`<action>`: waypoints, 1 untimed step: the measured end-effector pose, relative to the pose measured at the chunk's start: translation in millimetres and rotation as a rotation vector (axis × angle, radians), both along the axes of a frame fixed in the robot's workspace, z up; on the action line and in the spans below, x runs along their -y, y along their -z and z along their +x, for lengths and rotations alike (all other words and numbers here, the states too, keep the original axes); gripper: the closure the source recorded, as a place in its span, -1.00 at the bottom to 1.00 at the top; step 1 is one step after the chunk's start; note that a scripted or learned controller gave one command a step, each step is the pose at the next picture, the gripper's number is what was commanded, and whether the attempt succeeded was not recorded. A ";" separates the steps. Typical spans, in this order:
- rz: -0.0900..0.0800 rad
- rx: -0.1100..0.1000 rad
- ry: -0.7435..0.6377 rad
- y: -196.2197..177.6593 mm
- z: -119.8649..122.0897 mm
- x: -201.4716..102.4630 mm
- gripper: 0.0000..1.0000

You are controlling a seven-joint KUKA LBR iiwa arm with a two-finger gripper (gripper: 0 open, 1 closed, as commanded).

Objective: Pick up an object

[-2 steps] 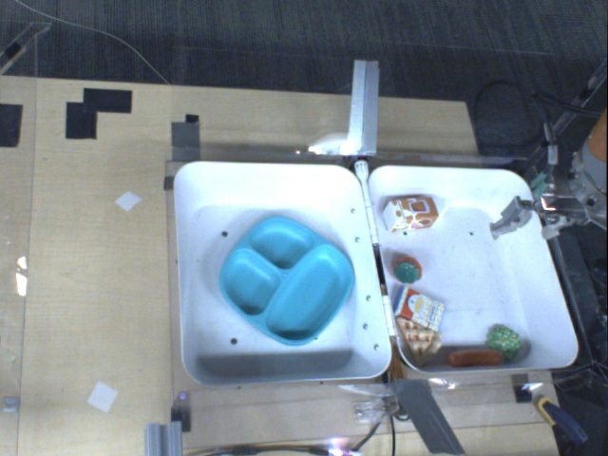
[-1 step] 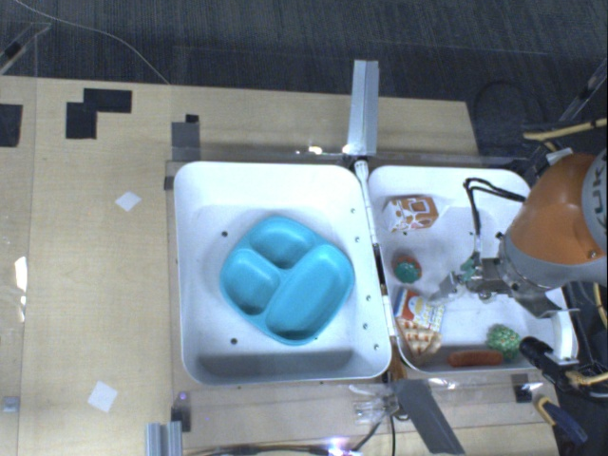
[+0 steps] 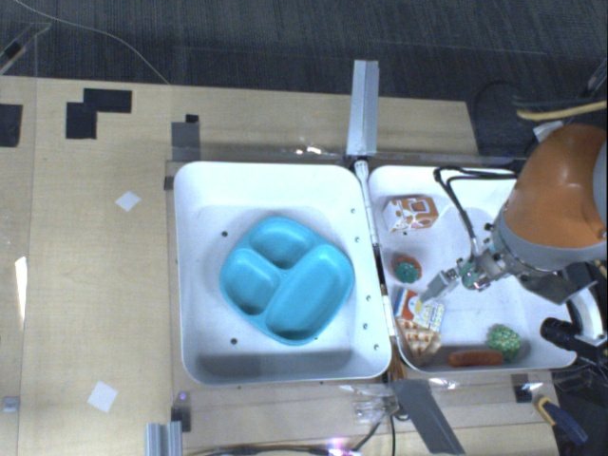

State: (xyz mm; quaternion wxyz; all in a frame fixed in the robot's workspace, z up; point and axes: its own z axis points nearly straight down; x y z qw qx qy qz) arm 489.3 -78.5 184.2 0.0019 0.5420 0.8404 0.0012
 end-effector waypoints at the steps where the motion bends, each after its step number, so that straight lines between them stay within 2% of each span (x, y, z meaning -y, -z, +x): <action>1: 0.000 -0.001 0.019 75.1 -0.9 11.3 -1.00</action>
